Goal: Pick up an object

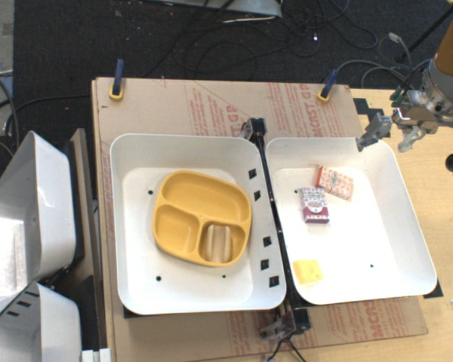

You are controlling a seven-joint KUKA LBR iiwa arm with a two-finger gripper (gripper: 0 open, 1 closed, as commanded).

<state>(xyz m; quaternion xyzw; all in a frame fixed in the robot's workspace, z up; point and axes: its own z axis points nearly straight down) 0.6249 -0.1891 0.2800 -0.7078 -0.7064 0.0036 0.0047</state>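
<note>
Three small items lie in the right bin point(408, 225): an orange-and-white patterned packet point(334, 182), a purple-and-white packet point(315, 205) just below it, and a flat yellow square point(307, 271) near the front left. My gripper point(383, 143) hangs above the bin's far right corner, up and to the right of the patterned packet. Its fingers are spread open and hold nothing. A yellow divided plate point(183, 202) rests in the left bin point(128, 202), with a tan cylinder point(217, 242) in its front right compartment.
The bins meet along a black divider point(268, 202) with clips. Grey tubs point(26, 217) stand off the bench to the left. Blue-and-yellow clamps point(118, 81) point(328, 87) hold the cardboard at the back. Cables lie on the dark floor beyond.
</note>
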